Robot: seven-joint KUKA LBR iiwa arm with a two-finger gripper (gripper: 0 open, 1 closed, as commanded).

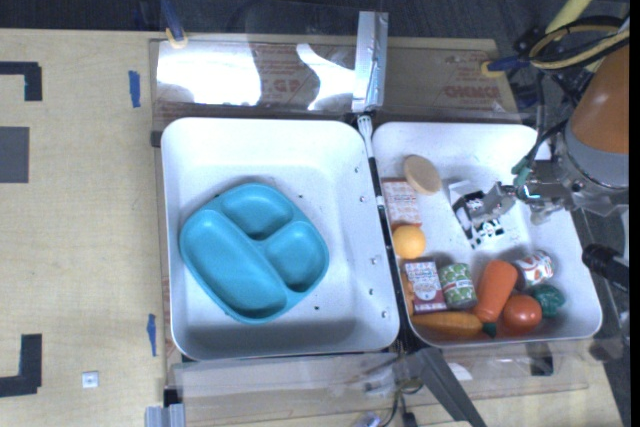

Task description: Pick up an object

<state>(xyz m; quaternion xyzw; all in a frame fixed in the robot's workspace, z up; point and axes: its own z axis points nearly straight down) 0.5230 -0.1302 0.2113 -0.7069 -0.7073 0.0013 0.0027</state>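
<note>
The gripper (487, 212) hangs low over the middle of the right bin (470, 137), reaching in from the right edge of the frame on the grey arm (600, 130) with its orange band. Its dark fingers point toward the lower left, but they blur into the black-and-white clutter beneath them, so whether they stand wide, narrow or closed on anything cannot be told.

The candidate objects all lie in that right bin. Just left of the gripper sits a small printed carton (401, 202), with a tan round wooden piece (423, 174) above it, toward the bin's upper middle. Below the carton rests an orange fruit (408, 241). Along the bin's lower edge, from left to right, are a red-labelled packet (422, 281), a green can (458, 284), an upright-leaning toy carrot (494, 288), a red tomato (521, 313) and a dark green item (549, 297) near the lower right corner. A second, flatter orange carrot (447, 323) lies along the bottom wall beneath the packet and can. A small red-and-white can (534, 267) sits just right of the leaning carrot.

The left bin (200, 145), touching the right one along their shared wall, holds a blue divided plate (253, 250) tilted across its middle. Both bins stand on a pale wooden bench (70, 215).
</note>
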